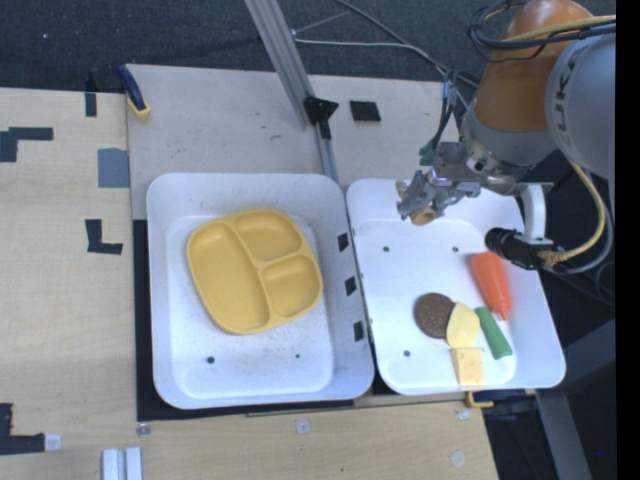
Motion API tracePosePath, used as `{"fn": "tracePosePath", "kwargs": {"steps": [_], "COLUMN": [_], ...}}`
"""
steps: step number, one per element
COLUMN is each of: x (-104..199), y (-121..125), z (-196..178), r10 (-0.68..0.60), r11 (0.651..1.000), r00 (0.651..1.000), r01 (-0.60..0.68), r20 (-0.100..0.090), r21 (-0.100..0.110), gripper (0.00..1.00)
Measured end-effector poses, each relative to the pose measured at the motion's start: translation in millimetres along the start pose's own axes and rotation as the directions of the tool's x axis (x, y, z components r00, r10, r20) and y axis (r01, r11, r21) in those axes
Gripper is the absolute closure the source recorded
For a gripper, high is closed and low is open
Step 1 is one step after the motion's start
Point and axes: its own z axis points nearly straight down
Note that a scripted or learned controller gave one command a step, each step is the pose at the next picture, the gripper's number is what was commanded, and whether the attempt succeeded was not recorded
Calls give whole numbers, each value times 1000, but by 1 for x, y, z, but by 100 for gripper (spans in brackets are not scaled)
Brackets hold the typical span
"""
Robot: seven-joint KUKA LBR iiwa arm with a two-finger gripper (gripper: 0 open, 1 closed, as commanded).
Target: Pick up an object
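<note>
Plywood is making up the bench (60, 268), which is filling most of the frame, with dark tape marks lying along its left side. Two shallow white bins are sitting side by side on it in the middle and right of the frame. The left bin (170, 368) is holding a yellow divided plate (255, 268), which is lying flat and slightly turned, its three compartments facing up. The right bin (400, 358) is carrying the small items, all gathered in its lower right part.

Grey and orange, the arm (540, 68) is reaching in from the upper right of the frame, with black and yellow cables looping around it. Its gripper (428, 203) is hanging over the upper left part of the right bin, well apart from the cluster of items. A small tan thing is showing at its tip, but whether the fingers are apart or closed is too blurred to tell, and so is whether anything is being held.

An orange carrot (491, 280) with a green top (493, 332) is lying along the right side of the right bin, pointing up the frame. Just left of the green top, a yellow piece (464, 343) is lying, touching a brown round cookie (434, 314) at its upper left.

A metal post (285, 48) is slanting down from the top of the frame toward the gap between the bins.
</note>
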Motion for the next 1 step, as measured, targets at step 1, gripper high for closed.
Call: {"fn": "tracePosePath", "kwargs": {"steps": [1], "x": [57], "y": [-4], "z": [-1], "r10": [-1], "r11": [1000], "r00": [1000], "r01": [1], "r20": [0], "r21": [0], "gripper": [100]}}
